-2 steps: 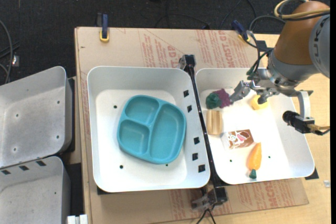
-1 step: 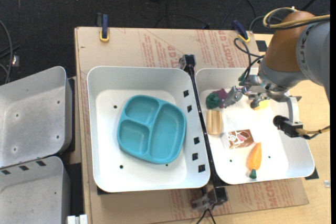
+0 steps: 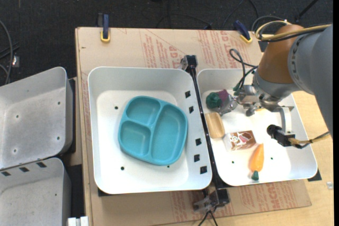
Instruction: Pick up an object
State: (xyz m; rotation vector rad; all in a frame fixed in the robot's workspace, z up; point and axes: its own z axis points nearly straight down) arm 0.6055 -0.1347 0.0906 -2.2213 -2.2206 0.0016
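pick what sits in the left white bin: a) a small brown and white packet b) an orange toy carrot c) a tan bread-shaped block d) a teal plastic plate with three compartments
d, the teal plastic plate with three compartments lies alone in the left white bin, while the orange toy carrot, tan bread-shaped block and small brown and white packet lie in the right white bin.

The grey arm (image 3: 310,58) reaches in from the right, orange band up, its gripper (image 3: 239,101) held low.
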